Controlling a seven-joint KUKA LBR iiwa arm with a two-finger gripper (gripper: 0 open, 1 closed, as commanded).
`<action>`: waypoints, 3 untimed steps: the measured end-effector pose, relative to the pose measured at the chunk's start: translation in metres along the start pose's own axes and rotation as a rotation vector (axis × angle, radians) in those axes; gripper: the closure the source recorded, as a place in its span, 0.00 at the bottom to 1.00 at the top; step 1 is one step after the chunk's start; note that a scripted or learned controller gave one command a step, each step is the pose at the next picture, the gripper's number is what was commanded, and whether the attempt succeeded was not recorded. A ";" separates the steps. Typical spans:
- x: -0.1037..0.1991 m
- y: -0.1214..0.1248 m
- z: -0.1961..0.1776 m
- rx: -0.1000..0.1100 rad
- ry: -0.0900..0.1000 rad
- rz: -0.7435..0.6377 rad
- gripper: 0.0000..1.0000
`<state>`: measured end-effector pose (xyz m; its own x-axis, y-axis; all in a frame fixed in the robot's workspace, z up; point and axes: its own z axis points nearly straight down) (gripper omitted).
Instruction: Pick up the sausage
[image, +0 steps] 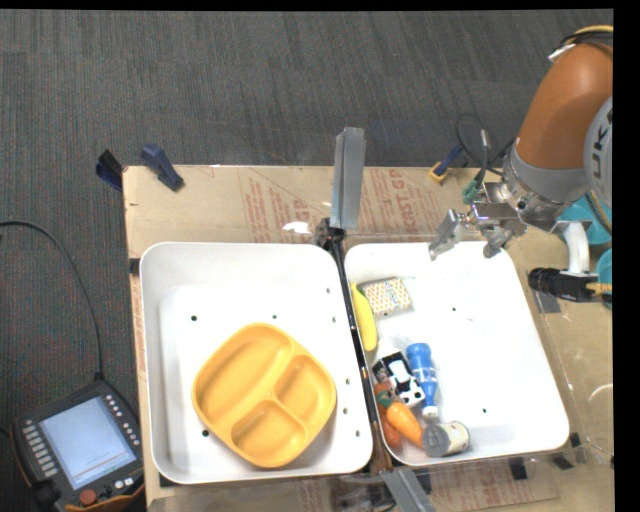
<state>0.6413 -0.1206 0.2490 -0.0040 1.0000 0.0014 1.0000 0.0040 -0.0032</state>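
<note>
The gripper (470, 240) hangs over the far edge of the right bin (500, 330) with its two fingers spread apart and nothing between them. The sausage (384, 428) (a small reddish-brown bit, hard to make out) seems to lie in that bin's near left corner, touching a carrot (404, 423).

The bench (250, 200) is covered with brown cardboard printed in red. Two shallow white bins are set on it side by side, the left bin (160, 330) and the right bin (500, 340) touching along a dark divider (349, 185).
</note>
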 end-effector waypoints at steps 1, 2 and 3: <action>-0.056 -0.029 0.134 0.001 0.001 0.042 0.00; -0.057 -0.028 0.124 0.000 0.002 0.046 1.00; -0.026 -0.061 0.062 0.000 0.000 0.400 1.00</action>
<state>0.5804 -0.1467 0.1873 0.3855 0.9227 -0.0001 0.9227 -0.3855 -0.0035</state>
